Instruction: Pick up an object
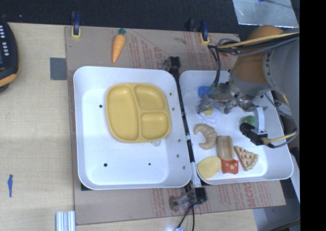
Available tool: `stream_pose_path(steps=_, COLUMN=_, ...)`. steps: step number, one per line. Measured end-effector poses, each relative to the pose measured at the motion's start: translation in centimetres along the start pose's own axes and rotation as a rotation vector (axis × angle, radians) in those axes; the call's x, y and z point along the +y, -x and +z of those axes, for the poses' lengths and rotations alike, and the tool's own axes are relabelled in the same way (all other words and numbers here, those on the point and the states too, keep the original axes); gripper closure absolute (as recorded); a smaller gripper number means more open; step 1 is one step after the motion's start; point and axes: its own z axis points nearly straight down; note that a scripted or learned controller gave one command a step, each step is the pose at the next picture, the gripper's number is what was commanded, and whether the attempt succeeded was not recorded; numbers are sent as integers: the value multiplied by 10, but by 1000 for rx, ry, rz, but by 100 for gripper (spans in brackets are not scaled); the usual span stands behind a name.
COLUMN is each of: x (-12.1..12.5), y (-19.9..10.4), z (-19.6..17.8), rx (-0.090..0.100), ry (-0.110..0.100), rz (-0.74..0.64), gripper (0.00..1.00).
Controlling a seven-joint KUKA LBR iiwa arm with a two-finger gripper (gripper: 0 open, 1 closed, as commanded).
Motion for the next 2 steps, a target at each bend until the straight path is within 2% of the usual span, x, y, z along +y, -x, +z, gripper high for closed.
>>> stream_pose_path(steps=1, x=47, y=13, z=-2, rx=-1, ry=6, rz=-4, gripper=0)
stream_pose_path(steps=2, x=-7, y=0, z=0, rx=0, ry=0, rz=0, gripper=0)
